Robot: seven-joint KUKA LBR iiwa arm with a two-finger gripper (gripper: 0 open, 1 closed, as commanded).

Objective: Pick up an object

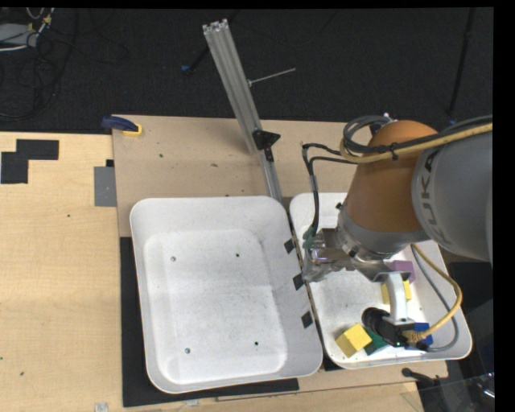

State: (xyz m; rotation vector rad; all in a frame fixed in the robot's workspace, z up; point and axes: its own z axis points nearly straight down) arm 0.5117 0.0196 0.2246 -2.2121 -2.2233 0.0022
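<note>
**Slanted overhead view of the work cell, described from near to far.** Nearest the camera, the pale wooden worktop (56,306) carries a black mat (127,322). The mat's edge shows beneath the near and left sides of the larger bin (153,362), a shallow white tray with rounded corners and a speckled floor.

Just beside it, on the view's right, lies the smaller bin (326,342). Three small black tabs (306,319) sit along the seam between the two bins. A yellow block (352,339) rests on the floor of the smaller bin, close to its near wall. A purple piece (400,265) lies farther back in the same bin, partly under the arm.

The arm (386,201), grey with an orange band, reaches in from the right and covers the middle and far part of that bin. The claw (318,259) hangs low by the bin's left wall, apart from the yellow block. Whether it is released or clenched cannot be told.

Farther back, the worktop bears flat black patches (28,157) and a grey patch (103,185) at the view's left. An aluminium rail (237,88) rises at a slant from behind the bins and carries a black bracket (264,138). A blue and yellow clamp (121,125) sits at the far left corner of the board. Beyond the worktop lies a dark carpeted floor (121,56), with loose cables (24,24) in the far left corner.
</note>
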